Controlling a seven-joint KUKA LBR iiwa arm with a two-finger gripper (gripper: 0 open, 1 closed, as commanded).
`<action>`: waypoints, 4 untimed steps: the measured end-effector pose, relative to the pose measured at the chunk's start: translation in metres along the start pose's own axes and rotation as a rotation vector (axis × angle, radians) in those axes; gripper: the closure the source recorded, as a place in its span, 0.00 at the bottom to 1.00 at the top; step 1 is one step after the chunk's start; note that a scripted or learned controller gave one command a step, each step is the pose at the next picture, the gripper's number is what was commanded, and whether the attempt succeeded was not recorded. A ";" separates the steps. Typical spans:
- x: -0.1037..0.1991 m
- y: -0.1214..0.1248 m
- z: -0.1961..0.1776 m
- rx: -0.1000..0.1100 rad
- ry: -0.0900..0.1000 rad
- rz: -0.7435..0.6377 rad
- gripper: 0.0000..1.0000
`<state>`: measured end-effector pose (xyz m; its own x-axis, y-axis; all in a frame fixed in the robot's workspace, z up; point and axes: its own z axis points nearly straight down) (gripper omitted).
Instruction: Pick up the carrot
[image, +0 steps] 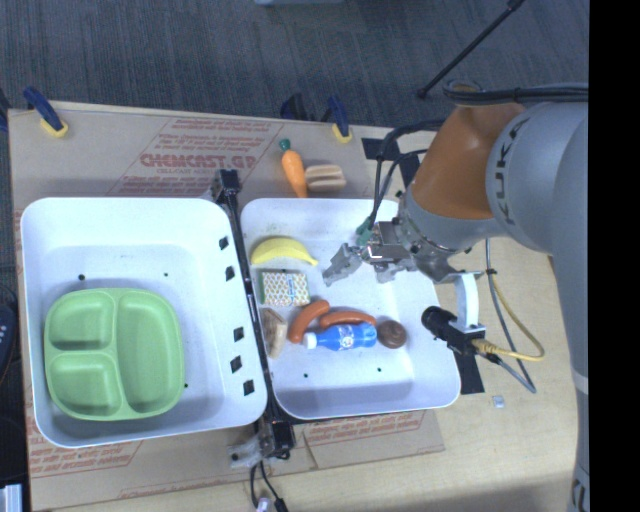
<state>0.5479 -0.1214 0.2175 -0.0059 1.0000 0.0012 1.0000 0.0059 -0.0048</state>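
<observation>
I am reaching in from the right of the frame, my gripper (345, 262) hanging over the upper middle of the right bin (430, 385). My fingers are spread apart and pinching nothing. The carrot (292, 170) is lying outside the bins, on the cardboard (180, 150) above the right bin's top edge, beside a small sandwich (325, 178). Below my gripper are lying a banana (280, 250), hot dogs (330, 320) and a blue bottle (342, 338). A green divided plate (112, 352) is sitting in the left bin (60, 225).
</observation>
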 end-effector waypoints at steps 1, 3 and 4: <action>0.060 0.098 0.026 -0.001 -0.001 0.106 0.00; 0.007 0.113 0.104 -0.010 0.001 0.017 1.00; 0.049 0.109 -0.022 -0.002 -0.001 0.354 1.00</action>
<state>0.6566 -0.0719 0.2395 0.3410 0.9400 -0.0009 0.9400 -0.3410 -0.0026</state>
